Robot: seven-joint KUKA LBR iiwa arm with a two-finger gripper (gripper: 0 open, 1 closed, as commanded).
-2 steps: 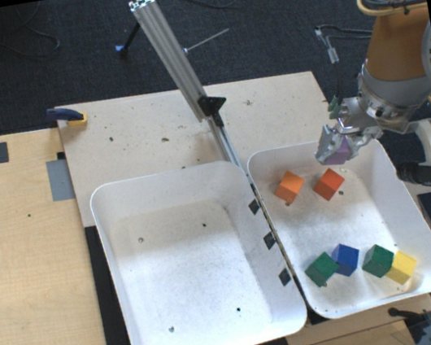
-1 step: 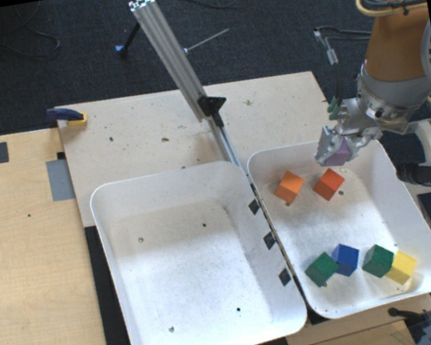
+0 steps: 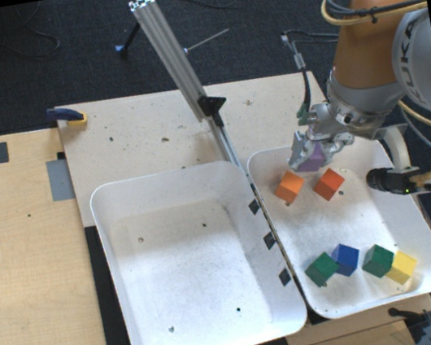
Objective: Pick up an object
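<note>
Two green cubes point(image 3: 322, 268), two orange cubes point(image 3: 289, 187), one blue cube point(image 3: 347, 257).

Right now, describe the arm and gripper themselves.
The arm is grey, with a rounded orange band above the wrist and yellowish cables looping around it. Its metal two-finger gripper is small and grey, with a thin dark cable rising behind it.
</note>
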